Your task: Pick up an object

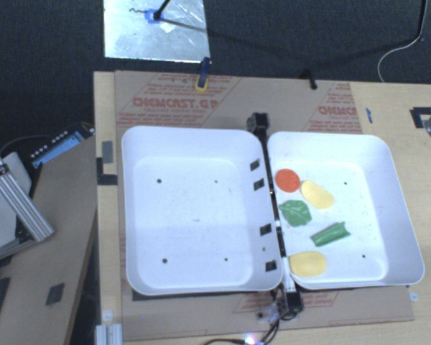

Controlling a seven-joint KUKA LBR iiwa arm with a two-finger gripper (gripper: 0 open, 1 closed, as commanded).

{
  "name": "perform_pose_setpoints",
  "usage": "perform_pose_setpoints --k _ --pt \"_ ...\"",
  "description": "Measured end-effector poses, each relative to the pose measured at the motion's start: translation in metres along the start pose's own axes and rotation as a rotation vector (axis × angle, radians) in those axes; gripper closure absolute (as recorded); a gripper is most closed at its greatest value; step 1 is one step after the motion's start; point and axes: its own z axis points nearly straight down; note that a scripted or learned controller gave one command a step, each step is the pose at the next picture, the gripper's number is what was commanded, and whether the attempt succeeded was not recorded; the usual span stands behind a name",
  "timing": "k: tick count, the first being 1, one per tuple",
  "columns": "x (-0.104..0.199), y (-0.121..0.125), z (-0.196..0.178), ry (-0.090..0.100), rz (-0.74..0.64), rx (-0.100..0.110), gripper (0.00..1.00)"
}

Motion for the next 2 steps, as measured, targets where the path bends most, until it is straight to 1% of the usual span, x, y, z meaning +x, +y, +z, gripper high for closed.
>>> perform_pose_setpoints --k 2 --pt "-0.094 0.0 -0.004 -0.002 0.006 0.002 1.0"
